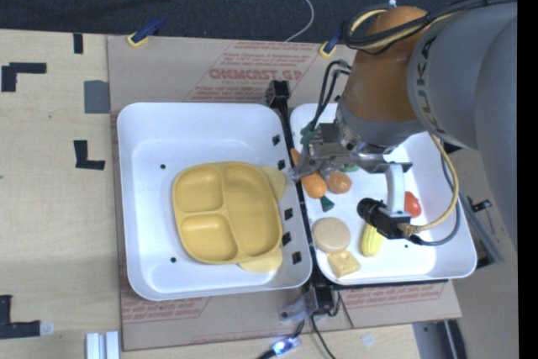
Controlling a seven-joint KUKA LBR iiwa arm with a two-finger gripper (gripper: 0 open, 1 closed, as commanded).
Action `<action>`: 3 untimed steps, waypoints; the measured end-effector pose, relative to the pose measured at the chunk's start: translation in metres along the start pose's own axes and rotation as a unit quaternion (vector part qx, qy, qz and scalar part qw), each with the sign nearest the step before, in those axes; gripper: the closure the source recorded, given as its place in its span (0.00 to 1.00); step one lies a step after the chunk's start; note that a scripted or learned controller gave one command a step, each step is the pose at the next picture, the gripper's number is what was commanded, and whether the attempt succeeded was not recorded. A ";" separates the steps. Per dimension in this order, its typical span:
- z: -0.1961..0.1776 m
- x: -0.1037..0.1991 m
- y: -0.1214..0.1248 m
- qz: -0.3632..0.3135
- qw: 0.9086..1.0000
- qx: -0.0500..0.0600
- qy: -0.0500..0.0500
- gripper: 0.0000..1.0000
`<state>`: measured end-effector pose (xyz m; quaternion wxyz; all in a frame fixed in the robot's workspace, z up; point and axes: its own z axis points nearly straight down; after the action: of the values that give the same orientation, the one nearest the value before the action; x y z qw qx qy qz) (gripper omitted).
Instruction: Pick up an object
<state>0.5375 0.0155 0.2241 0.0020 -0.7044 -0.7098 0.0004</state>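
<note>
The gripper (324, 166) hangs low over the left part of the right white bin (450, 261), close to the wall shared with the left white bin (134, 206); whether it is open or closed cannot be told from this angle. Directly beneath and touching its tip area lie two small orange rounded toy pieces (326, 183). Further toward the near edge sit a pale beige round disc (331, 234), a yellow corn-shaped toy (371, 241) and a pale yellow wedge (343, 264). A small red piece (412, 203) lies to the right. The left bin holds a yellow divided plastic plate (227, 210).
</note>
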 end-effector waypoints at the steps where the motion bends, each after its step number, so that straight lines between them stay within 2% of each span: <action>1: 0.000 0.042 -0.020 0.001 1.000 0.001 -0.001 1.00; 2: -0.008 0.070 -0.028 0.002 1.000 0.000 -0.001 1.00; 3: -0.008 0.073 -0.018 0.003 1.000 0.000 -0.001 1.00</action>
<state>0.5188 0.0884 0.2323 0.0010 -0.7062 -0.7080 0.0008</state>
